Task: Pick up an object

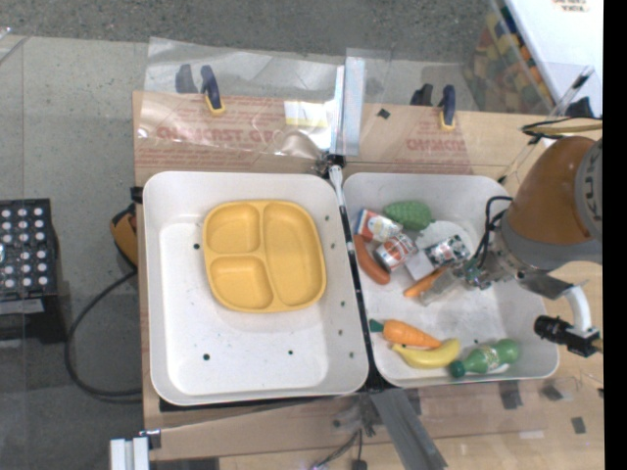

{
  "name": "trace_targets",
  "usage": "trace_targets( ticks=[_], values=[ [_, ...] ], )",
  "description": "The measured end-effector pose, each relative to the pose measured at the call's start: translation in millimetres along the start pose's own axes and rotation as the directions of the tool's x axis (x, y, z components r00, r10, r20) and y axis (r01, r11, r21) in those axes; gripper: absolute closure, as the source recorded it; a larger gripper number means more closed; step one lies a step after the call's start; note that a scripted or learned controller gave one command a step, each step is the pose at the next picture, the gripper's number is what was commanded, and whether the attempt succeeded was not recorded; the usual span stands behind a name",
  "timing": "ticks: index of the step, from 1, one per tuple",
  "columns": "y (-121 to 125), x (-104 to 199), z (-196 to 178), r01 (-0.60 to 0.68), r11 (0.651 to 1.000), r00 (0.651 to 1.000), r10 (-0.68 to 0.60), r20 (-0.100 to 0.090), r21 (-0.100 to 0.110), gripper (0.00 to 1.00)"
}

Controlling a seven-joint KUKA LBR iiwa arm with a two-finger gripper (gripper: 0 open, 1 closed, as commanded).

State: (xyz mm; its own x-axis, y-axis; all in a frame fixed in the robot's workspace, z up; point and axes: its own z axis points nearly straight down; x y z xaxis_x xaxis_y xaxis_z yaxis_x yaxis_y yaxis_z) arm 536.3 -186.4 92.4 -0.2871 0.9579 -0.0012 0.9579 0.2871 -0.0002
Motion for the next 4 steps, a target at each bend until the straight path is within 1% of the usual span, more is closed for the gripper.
trace_targets(
  ticks=[1, 2, 3, 4],
  values=[
    [64.1, -1.0, 0.4, -0.064, 0.998, 0.998, 0.064, 0.0, 0.001, 0.0],
    [118.7, -16.9, 2.9, -0.041, 0.999, 0.999, 0.041, -0.004, 0.017, 0.0],
    [46.1, 25.3, -6.4, 0.28, 0.96, 0.96, -0.28, -0.001, 0.0, 0.0],
    [23.9, -43.9, -17.4, 0.039, 0.999, 0.999, -0.039, 0.001, 0.0, 0.0]
  ],
)
